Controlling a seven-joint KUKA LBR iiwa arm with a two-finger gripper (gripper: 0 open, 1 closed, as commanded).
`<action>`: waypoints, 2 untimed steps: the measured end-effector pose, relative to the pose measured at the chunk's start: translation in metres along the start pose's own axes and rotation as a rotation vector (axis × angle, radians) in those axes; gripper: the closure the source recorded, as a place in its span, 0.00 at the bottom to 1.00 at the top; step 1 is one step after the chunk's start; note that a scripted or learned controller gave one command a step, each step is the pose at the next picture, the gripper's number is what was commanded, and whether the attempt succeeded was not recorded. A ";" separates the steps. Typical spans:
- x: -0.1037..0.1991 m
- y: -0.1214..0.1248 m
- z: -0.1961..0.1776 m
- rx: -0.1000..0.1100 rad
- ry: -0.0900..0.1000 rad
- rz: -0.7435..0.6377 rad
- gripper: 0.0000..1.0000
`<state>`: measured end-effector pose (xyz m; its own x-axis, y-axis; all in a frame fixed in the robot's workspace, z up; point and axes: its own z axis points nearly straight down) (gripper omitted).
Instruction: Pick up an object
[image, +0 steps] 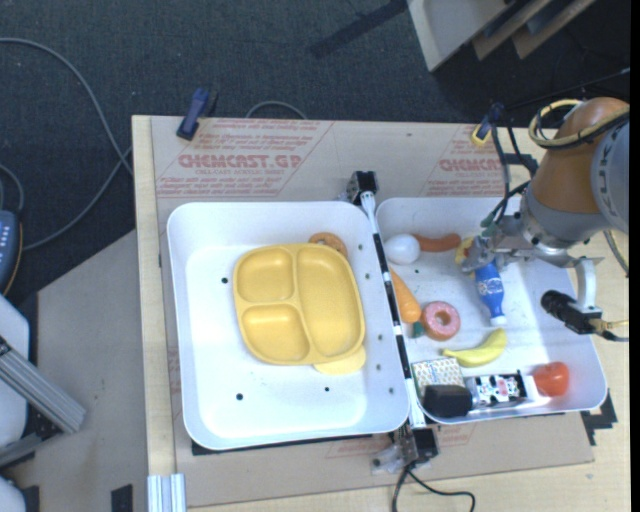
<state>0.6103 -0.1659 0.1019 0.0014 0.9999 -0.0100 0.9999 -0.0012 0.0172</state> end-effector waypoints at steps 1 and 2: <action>0.035 0.024 0.012 0.031 0.007 0.003 1.00; 0.080 -0.028 -0.085 0.016 0.011 -0.002 1.00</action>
